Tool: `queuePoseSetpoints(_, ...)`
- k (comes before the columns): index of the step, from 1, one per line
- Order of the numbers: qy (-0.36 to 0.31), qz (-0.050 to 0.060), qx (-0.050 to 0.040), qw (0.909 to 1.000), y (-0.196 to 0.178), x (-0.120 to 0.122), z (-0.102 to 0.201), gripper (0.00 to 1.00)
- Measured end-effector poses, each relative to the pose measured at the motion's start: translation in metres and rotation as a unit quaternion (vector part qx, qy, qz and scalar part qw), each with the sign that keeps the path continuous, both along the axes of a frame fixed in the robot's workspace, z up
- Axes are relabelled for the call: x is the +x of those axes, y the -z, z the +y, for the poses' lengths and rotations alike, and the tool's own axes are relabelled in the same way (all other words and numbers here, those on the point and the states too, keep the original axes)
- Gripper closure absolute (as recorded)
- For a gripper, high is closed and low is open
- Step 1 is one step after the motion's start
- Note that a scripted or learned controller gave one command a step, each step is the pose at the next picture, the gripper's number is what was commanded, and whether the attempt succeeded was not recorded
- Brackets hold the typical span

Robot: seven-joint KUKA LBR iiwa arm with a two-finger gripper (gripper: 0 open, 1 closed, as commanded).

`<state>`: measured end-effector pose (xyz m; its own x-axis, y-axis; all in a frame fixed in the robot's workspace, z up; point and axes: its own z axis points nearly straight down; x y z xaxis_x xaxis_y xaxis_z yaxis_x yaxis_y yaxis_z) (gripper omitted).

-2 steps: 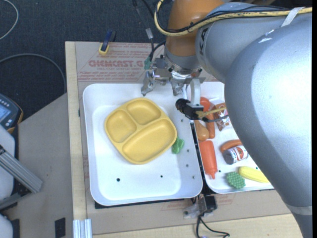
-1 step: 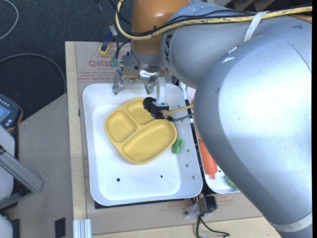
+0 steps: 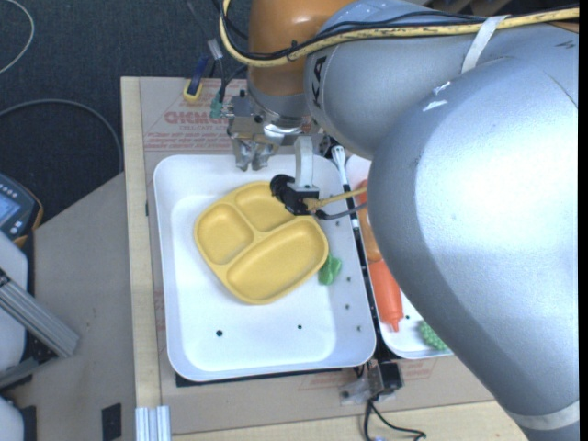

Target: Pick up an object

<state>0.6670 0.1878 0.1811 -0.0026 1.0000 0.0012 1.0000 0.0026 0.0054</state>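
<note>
A yellow divided plate (image 3: 260,242) lies tilted in the middle of the left bin (image 3: 184,274). A small green piece (image 3: 330,270) rests against the plate's right edge. My gripper (image 3: 254,160) hangs over the back rim of the left bin, just behind the plate's far edge and apart from it. It is open, with nothing between its fingers. In the right bin (image 3: 409,345), a long orange carrot-shaped thing (image 3: 383,288) lies along the left wall, partly hidden by the arm.
A green knobbly thing (image 3: 431,337) sits near the right bin's front, half covered by the arm. The large grey arm covers most of the right bin. The cardboard bench top (image 3: 147,136) rings the bins.
</note>
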Motion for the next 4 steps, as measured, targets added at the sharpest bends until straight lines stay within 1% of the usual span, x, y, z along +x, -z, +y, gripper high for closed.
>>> queuePoseSetpoints(1, -0.001, -0.001, -0.0001, 1.0000, -0.010, 0.000, 0.001, 1.00)
queuePoseSetpoints(2, -0.001, 0.001, 0.0001, 1.0000, -0.005, -0.001, 0.039, 1.00)
queuePoseSetpoints(3, 0.000, 0.004, 0.0003, 1.0000, -0.075, -0.076, 0.038, 1.00)
queuePoseSetpoints(4, -0.001, 0.000, 0.0018, 1.0000, -0.172, -0.161, 0.038, 1.00)
